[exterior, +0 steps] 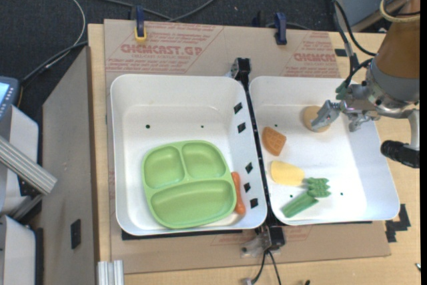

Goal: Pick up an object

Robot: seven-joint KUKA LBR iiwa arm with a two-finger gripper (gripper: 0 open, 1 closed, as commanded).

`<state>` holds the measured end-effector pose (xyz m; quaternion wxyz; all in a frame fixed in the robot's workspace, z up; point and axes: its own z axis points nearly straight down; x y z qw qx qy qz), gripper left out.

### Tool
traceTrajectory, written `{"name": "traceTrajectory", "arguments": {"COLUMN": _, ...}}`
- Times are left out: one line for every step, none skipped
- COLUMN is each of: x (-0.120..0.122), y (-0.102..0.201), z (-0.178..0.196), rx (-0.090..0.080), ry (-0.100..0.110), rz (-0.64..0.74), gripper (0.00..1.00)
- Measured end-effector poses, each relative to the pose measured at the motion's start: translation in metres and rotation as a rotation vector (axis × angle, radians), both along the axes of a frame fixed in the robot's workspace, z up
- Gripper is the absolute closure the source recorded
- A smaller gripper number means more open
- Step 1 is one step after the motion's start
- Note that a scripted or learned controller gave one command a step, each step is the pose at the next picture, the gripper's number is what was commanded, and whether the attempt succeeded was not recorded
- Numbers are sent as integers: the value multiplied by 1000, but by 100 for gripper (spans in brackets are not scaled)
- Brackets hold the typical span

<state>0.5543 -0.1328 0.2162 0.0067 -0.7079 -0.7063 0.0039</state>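
The pincer (343, 115) is hanging low in the upper part of the right bin (360, 193), its fingers spread apart, one reaching left toward a round tan piece (312, 118) and touching or nearly touching it, gripping nothing. The arm (400, 57) is coming in from the right edge of the frame, leaning over the bin's right rim. Open white floor is lying below the pincer. Toward the lower left of that bin an orange-brown piece (273, 141), a yellow piece (287, 173) and a green toy vegetable (307, 195) are sitting near one another. In the left bin (167, 100) a green divided plate (190, 182) is filling the lower half, with a small orange piece (237, 192) beside its right edge.
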Motion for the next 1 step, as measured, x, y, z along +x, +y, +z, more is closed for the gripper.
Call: {"name": "traceTrajectory", "arguments": {"x": 3, "y": 0, "z": 7, "rx": -2, "ry": -14, "rz": 3, "gripper": 0}}
